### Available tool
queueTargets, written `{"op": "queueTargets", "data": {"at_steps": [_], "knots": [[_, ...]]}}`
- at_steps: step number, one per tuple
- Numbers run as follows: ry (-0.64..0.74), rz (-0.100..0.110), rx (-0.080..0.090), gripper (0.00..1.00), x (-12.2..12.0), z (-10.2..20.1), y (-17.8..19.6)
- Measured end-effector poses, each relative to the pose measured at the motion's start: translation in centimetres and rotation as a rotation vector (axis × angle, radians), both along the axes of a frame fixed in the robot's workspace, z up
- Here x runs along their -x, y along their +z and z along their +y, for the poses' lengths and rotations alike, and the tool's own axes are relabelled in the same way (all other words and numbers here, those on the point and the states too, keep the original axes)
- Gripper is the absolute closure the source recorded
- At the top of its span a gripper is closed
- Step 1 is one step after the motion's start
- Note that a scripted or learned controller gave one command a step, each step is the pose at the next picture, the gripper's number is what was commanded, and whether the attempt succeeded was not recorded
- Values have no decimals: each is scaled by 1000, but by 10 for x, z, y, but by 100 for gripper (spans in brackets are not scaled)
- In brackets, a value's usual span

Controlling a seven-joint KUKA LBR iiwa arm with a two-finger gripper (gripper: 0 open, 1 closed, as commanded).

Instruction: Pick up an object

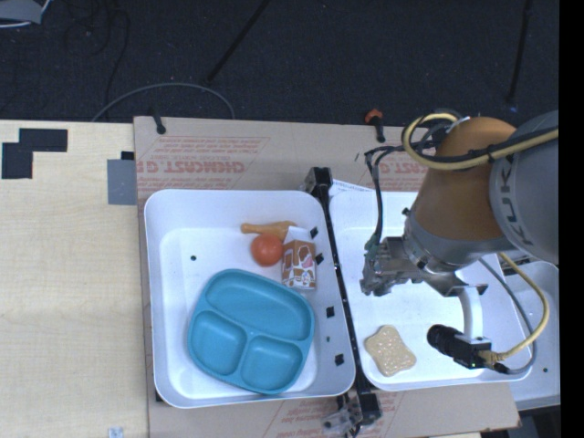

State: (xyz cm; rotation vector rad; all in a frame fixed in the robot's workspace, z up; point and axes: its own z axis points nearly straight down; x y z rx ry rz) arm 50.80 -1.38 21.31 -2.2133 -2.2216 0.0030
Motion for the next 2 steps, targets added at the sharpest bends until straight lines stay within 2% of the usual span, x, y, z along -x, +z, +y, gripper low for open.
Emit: {"op": "queueTargets", "data": {"at_steps": [2], "knots": [[2, -1, 1, 100, 4, 113, 17]]}}
